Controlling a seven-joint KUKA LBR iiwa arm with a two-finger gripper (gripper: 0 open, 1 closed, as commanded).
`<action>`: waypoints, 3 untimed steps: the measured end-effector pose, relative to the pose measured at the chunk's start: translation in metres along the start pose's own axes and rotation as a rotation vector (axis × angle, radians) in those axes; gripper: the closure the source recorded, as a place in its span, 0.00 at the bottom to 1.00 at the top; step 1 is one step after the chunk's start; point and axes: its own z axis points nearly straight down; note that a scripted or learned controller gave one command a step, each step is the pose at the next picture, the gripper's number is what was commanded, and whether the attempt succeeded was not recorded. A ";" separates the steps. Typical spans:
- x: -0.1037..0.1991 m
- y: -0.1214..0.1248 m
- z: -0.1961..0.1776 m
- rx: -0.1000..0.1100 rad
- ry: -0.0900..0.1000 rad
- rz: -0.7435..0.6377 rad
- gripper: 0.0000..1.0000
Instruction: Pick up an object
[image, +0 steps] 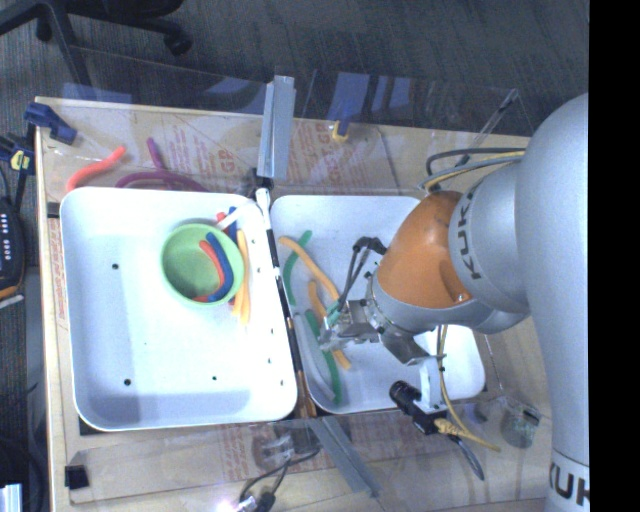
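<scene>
My gripper (335, 335) hangs low over the left part of the right bin (375, 215), among several thin flexible sticks. A green stick (331, 372) and an orange stick (322, 300) lie right at the fingertips. Another green stick (292, 268) curves along the bin's left wall. The orange band of the arm (425, 265) covers the bin's middle. Whether anything sits between the fingers is hidden by the clutter.
The left bin (110, 330) holds a green bowl (195, 262) with red, blue and orange sticks in and beside it. Loose sticks and cables lie behind the bins on the bench. A metal divider (275, 125) stands between the bins at the back.
</scene>
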 end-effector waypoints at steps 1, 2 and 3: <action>0.032 -0.014 -0.079 0.002 0.002 0.330 1.00; 0.032 -0.014 -0.079 0.002 0.002 0.330 0.00; 0.004 -0.001 0.019 -0.005 -0.002 0.255 0.00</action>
